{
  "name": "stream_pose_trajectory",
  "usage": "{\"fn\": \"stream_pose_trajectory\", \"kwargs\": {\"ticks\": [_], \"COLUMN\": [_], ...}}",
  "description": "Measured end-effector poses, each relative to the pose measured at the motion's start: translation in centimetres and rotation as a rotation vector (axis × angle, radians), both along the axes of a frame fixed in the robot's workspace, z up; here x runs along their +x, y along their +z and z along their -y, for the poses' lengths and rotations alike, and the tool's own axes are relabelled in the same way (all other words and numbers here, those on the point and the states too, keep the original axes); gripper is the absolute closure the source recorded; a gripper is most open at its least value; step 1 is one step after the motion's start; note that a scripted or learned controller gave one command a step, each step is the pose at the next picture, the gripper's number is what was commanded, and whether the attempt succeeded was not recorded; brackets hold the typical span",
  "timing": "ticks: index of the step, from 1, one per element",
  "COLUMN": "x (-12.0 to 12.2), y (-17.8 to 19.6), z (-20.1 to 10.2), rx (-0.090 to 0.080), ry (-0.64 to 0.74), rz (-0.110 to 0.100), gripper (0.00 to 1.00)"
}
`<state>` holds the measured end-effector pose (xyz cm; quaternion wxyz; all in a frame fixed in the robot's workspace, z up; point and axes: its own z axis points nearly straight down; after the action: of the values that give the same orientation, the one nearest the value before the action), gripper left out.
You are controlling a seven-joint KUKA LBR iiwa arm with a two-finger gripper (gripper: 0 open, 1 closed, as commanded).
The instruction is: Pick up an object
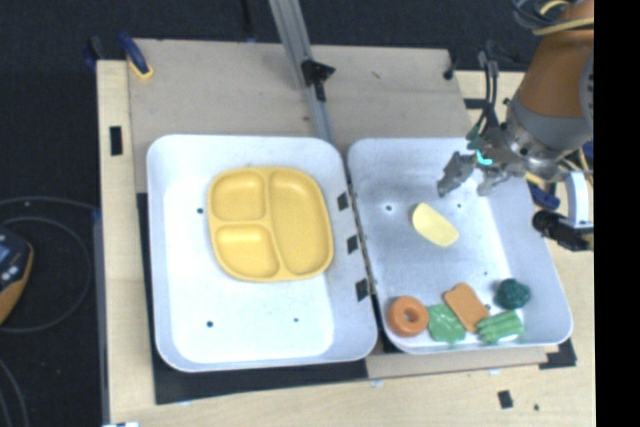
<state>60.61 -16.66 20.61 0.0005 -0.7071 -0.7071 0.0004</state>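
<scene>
Clearly nothing is lifted yet: your nearest candidate, the pale yellow rounded plastic piece, lies mid-floor in the right white bin. Just above it hovers the two-finger gripper, fingers spread, holding nothing. Descent and closing remain.

I see open floor across the middle and left of the shallow white right bin, around the pale yellow oval piece. Its near edge is crowded: orange ring, green lumps, orange block, dark green ball. A yellow three-compartment plastic tray takes up the middle of the left bin.
</scene>
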Motion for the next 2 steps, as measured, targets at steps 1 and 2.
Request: {"fn": "stream_pose_trajectory", "kwargs": {"ticks": [1,2], "x": [0.1,0.7], "y": [0.1,-4.2], "z": [0.0,-0.1], "rx": [-0.001,-0.002], "ry": [0.0,0.003], "rz": [0.003,0.001], "gripper": [0.0,0.0]}}
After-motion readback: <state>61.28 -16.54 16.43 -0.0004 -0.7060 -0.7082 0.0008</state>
